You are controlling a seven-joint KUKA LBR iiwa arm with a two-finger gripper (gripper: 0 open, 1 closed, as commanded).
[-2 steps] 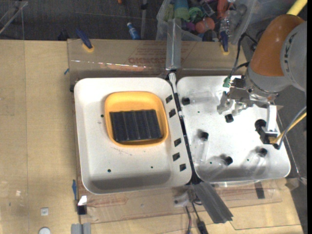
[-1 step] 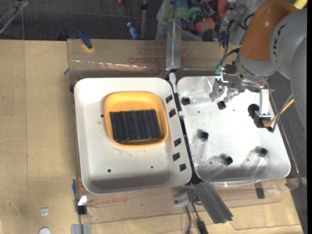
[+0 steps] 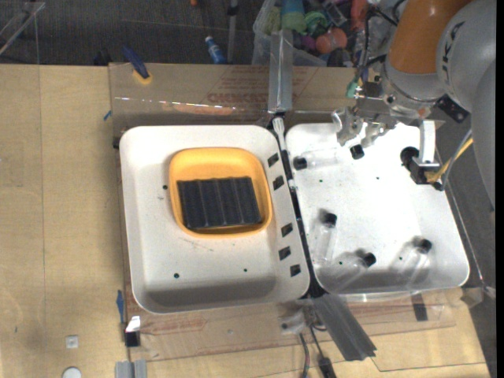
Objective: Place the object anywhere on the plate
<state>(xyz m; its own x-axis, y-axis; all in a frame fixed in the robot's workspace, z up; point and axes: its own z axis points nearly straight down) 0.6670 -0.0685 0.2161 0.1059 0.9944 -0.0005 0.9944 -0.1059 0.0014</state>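
An orange-yellow plate rests in the left bin. A black ribbed rectangular block lies flat on the plate and covers most of its middle. My gripper hangs over the far edge of the right bin, well to the right of the plate. Its fingers stand apart and nothing shows between them. A small black-capped piece sits just below the fingertips.
Several clear little bottles with black caps lie about the right bin: one at the far left, one mid-left, two along the near side. A ridge with black clips divides the bins.
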